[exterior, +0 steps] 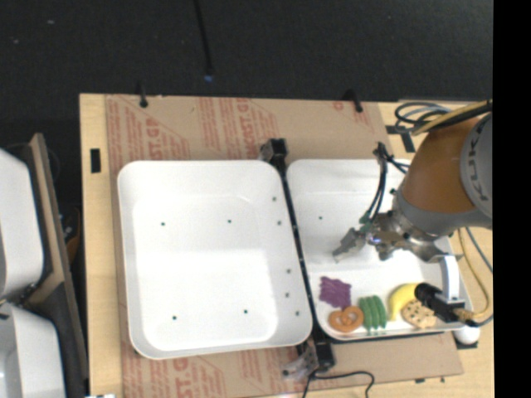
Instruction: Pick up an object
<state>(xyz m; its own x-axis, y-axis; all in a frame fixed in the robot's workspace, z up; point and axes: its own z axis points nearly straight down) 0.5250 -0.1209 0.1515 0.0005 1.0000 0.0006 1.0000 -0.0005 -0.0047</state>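
on your left sits the larger shallow white plastic bin [207,255]. right of it, the second white bin [332,189] holds the objects along its near edge: a flat purple piece [334,290], an orange ring-shaped pretzel toy [345,319], a green ridged piece [374,312], a yellow rounded toy [404,295], and a tan cookie with dark spots [417,313]. the grey two-finger gripper [353,243] hovers above the purple piece, apart from it; you cannot tell its finger state.
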